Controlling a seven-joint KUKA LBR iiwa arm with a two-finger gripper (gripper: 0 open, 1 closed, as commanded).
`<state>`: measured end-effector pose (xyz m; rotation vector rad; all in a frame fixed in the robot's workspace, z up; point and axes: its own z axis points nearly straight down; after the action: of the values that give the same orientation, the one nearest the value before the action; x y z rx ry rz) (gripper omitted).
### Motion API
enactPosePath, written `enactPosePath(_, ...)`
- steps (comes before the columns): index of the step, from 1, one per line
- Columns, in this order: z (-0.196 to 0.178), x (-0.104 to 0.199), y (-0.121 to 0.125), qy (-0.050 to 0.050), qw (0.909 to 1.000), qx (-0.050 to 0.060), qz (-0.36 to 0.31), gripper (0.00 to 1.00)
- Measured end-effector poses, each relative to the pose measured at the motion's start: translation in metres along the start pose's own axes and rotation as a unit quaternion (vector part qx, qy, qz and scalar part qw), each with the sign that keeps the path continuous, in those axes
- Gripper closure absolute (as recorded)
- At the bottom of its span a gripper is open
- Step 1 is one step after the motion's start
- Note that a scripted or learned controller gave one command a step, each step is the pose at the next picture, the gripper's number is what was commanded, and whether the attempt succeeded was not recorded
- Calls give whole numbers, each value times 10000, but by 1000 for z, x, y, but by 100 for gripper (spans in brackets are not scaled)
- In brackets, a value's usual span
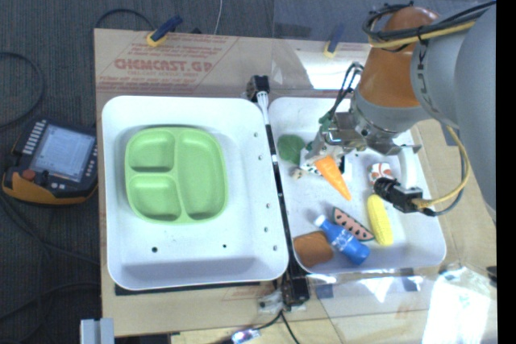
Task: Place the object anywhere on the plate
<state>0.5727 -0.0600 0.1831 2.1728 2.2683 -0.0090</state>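
Two white bins sit side by side on the bench. The left bin (121,254) holds a green plate (176,174) w/ three compartments, all bare. The right bin (431,242) holds the toys.

Landmark: the carrot (333,174), an orange cone lying at a slant in the right bin, fat end up-left, tip down-right. The gripper (326,142) hangs just above the carrot's fat end, reaching in from the right under the arm's orange band (395,84). Its dark fingers sit right over the carrot top, but the wrist hides most of them, so I cannot tell whether they are spread or pinched, and nothing is seen clearly between them. The carrot looks to be resting on the bin floor, not lifted, though that is hard to judge from this angle.

Relative to the carrot:
- green leafy piece (291,147), just left and slightly up, near the bin wall.
- small white-and-black item (305,170), just beside the fat end, left; too small to identify.
- small red-and-white item (380,172), right, apart.
- corn cob (380,219), yellow, below-right, upright-ish.
- watermelon slice (353,224), below, touching or nearly touching the corn.
- blue bottle (344,242), below, tilted, w/ a red cap end.
- brown lump (312,248), below-left, touching the bottle.

The plate is well left of the carrot, across the wall between bins.
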Motion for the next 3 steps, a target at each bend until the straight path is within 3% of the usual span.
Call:
enactPosePath(1,-69,67,6,10,9976,-38,-686,100)
enactPosePath(2,-11,155,17,16,9889,14,-1484,100)
enactPosePath(3,-23,259,37,15,9997,-1,-244,100)
